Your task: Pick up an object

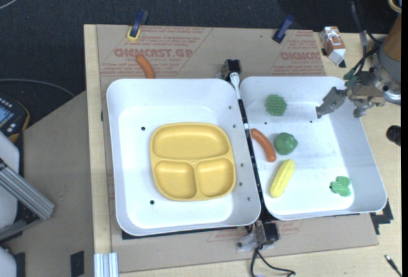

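Objects for picking all lie in the right bin [363, 148], so look there, but go through the scene from the left first. At the far left of the table [191, 46] you have a small orange sausage-shaped piece [145, 66] lying loose on the brown board, outside both bins. The left bin [121, 142] holds a yellow divided tray [191, 160], sitting flat near its middle with one long compartment on the far side and two smaller ones on the near side.

Cross the clamp between the bins and you reach the toy food. An orange toy sausage [262, 144] lies against the right bin's left wall, slanting. Just right of it sits a round green toy vegetable [285, 142], and nearer to you a yellow toy corn cob [282, 177] lies tilted. On the far side is a knobbly green ball [275, 104], well apart from the rest. A small green leafy piece [341, 186] rests near the bin's right near corner.

The pincer [341, 104] hangs over the far right part of that bin, its two fingers spread, with nothing between them.
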Robot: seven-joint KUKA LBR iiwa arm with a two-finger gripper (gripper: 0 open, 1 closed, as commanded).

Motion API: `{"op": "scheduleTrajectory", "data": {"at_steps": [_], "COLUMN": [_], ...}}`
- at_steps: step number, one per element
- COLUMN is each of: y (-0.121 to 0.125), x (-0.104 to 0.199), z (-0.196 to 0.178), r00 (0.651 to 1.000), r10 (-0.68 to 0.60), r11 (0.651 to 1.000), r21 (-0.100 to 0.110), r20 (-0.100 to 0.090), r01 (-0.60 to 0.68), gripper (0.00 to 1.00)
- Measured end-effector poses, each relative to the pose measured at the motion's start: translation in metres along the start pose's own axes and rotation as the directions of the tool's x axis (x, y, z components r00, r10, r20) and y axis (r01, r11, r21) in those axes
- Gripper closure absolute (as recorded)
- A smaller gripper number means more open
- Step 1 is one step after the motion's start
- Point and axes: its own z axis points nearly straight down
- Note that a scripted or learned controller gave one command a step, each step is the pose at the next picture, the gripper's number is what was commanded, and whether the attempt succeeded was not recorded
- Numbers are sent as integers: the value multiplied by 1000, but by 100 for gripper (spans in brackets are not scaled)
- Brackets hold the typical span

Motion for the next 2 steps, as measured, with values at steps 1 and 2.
{"op": "scheduleTrajectory", "data": {"at_steps": [1,2], "y": [2,-4], "x": [0,2], "z": [-8,37], "r00": [1000,1000], "r10": [-3,-2], "r11": [1000,1000], "r21": [-14,-9], "r20": [3,1], "r01": [3,2], "gripper": [0,0]}}
